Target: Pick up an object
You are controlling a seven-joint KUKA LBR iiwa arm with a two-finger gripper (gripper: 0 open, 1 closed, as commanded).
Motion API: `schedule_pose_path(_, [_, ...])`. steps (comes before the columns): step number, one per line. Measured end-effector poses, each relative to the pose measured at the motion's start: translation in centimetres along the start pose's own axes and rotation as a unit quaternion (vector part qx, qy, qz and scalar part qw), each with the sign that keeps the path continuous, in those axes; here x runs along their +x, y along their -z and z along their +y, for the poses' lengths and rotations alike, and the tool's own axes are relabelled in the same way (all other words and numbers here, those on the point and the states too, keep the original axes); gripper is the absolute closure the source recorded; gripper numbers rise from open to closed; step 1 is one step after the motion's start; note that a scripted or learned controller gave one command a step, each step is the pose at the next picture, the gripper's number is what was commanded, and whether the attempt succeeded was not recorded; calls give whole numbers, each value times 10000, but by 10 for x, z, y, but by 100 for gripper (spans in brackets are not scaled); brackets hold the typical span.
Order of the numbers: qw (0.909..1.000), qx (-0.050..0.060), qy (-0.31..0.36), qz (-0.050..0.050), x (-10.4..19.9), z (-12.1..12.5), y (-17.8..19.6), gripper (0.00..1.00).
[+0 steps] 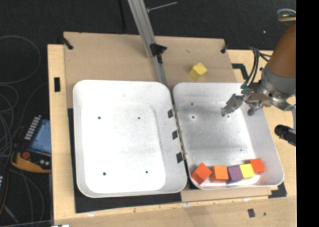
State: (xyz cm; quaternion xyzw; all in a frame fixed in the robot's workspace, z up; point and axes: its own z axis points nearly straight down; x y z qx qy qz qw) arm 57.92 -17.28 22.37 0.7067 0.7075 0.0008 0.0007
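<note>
We see the gripper [240,105] hanging over the right bin [259,141], toward two o'clock of it, with its two fingers spread apart and nothing between them. So we judge that the step in hand is the approach: no object is taken yet. The objects lie in a row along the bin's six o'clock wall: an orange-red cube [202,172], an orange block [220,172], a purple block [234,172], a yellow block [247,170] and a red block [257,165], each touching the next. The long axis of this row runs from about nine to three o'clock, rising slightly toward three; the orange-red cube is turned with a corner toward six. The next move calls for travel toward six o'clock and a descent. Because the blocks touch, the end ones look easier to us. Another yellow cube [198,70] rests on the bench [114,56] at twelve o'clock, outside the bins.
</note>
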Motion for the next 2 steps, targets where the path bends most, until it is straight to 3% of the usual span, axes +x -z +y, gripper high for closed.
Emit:
schedule_pose_path(1, [10000,60,-11,17,48,-73,-63,0])
schedule_pose_path(2, [10000,-26,-22,-24,-32,-10,-128,0])
